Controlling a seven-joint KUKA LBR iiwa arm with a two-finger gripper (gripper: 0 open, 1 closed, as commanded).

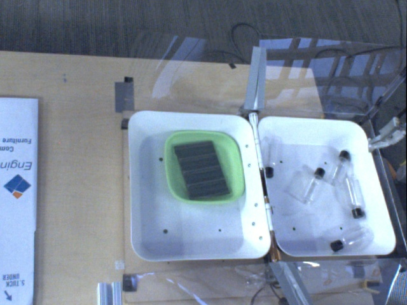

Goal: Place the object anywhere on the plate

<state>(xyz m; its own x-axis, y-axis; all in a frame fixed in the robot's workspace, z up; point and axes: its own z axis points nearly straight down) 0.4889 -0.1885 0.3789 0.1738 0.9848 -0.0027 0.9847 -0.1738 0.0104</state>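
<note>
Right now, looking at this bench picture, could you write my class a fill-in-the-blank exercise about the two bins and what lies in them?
1. The green plate sits in the ______ bin of the camera view.
2. On the plate lies a dark, ribbed ______ object.
3. The clear vials with black caps lie in the ______ bin.
4. Both bins are ______ in colour.

Missing words: left; rectangular; right; white

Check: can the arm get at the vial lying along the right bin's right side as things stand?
Probably yes. The vial lies flat in the right bin, open from above, apart from the other vials. It sits close to the bin's right wall, which may crowd one finger.
</note>
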